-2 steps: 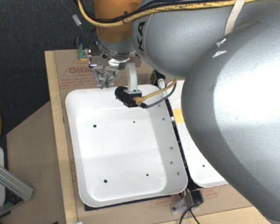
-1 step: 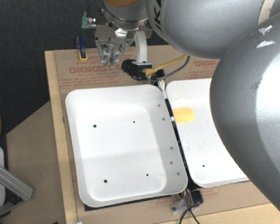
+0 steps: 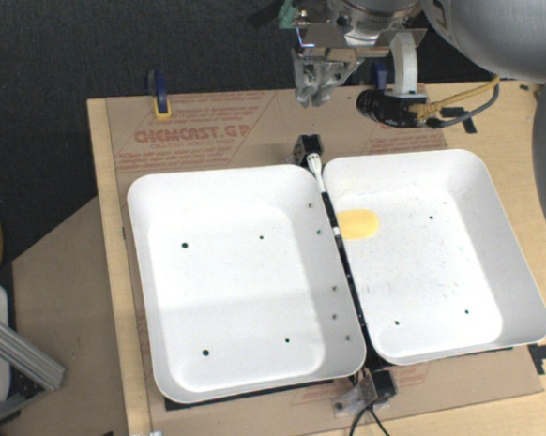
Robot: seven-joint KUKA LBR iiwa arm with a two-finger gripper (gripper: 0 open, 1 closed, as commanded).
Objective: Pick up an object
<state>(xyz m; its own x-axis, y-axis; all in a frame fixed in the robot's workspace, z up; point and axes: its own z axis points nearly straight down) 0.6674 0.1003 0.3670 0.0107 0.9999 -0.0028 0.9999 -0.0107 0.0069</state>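
A small yellow object point(image 3: 358, 224) lies in the right bin point(image 3: 466, 272), close to its left wall and toward the far side. My gripper point(image 3: 316, 88) hangs high above the bench beyond the far edge of the bins, well away from the yellow object. Its grey fingers point(image 3: 309, 82) point down close together, and I see nothing between them.
The left bin point(image 3: 237, 356) sits beside the right one, joined by a black strip with clamps point(image 3: 308, 149) at the far and near ends. A blue-and-yellow clamp point(image 3: 159, 94) stands on the brown board's far left. Cables point(image 3: 434, 110) trail near the wrist.
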